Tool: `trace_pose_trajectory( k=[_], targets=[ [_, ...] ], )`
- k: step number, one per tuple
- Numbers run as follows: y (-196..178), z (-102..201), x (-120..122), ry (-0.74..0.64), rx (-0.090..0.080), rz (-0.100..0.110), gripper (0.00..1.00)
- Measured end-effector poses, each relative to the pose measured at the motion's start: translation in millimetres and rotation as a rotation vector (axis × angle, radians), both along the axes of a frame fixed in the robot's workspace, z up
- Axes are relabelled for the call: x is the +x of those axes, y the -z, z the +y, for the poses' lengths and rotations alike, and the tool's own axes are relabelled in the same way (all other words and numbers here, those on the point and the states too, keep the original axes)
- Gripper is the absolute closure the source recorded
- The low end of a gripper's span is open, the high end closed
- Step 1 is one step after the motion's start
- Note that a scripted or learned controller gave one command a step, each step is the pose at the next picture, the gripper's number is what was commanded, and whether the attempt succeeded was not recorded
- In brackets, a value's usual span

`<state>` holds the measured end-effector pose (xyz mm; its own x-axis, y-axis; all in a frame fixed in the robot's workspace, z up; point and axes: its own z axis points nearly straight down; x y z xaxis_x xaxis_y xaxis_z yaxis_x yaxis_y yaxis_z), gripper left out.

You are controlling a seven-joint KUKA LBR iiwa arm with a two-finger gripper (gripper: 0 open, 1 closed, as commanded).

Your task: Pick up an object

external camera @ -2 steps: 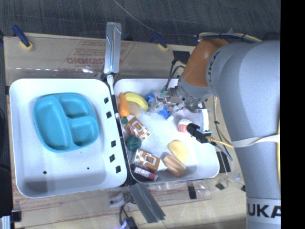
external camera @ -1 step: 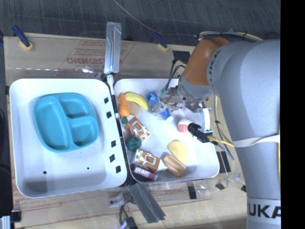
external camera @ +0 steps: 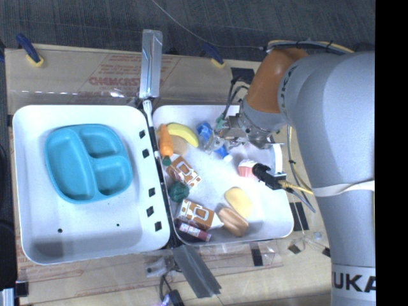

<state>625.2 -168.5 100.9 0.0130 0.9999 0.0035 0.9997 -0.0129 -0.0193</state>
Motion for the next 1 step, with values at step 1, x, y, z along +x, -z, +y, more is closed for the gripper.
trace_pose_trajectory(
  k=[1],
  targets=[
    [-100.7,67.5,-4.2,0.435,-0.008,-0.014,1.0]
  ],
)
